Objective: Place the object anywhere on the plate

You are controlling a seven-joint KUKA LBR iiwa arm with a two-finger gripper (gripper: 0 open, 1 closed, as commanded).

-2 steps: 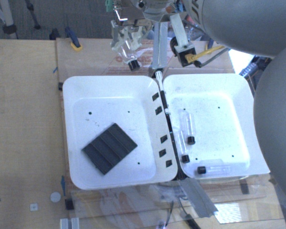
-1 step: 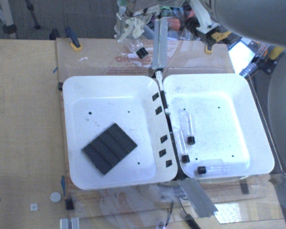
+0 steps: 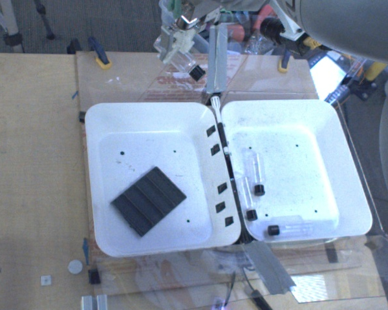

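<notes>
One dark ribbed plate (image 3: 149, 200) and three black-capped tubes (image 3: 253, 168) are counted. The gripper's (image 3: 181, 39) state cannot be told.

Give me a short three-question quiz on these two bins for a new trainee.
1. True or false: the dark ridged plate lies in the left bin.
2. How many clear tubes with black caps lie in the right bin? A) one B) three C) five
3. Short answer: is any tube resting on the plate yet?

Key: 1 true. 2 B. 3 no, all the tubes are in the other bin.
</notes>
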